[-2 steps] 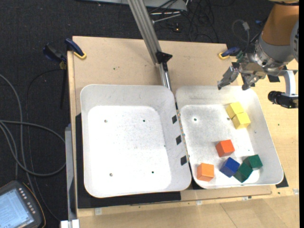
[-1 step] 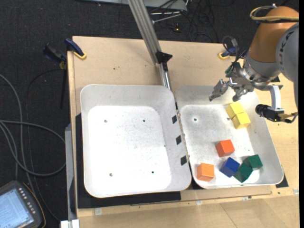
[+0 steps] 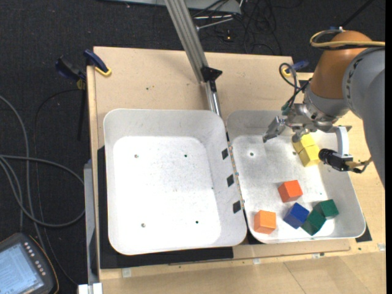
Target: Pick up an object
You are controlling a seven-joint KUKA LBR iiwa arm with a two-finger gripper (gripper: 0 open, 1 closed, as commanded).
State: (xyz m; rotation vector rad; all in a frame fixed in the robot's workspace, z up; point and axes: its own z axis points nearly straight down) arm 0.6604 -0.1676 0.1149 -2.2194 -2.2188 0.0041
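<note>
My gripper [image 3: 286,133] hangs over the back part of the right bin [image 3: 257,164], reaching in from the right. It stands open, with one grey finger [image 3: 272,131] splayed to the left and nothing between the fingers. A yellow block [image 3: 307,150] lies just right of and below the gripper, close to its body; whether they touch I cannot tell. Nearer the front of the bin lie a red-orange block [image 3: 290,190], an orange block [image 3: 265,220], a blue block [image 3: 297,215] and two green blocks [image 3: 329,208] [image 3: 314,222].
The left bin [image 3: 116,164] stands beside the right one, and their rims meet at the middle. A slanted metal pole [image 3: 190,35] comes down from the back to the bins' junction. Black clips [image 3: 233,179] sit along the shared rim.
</note>
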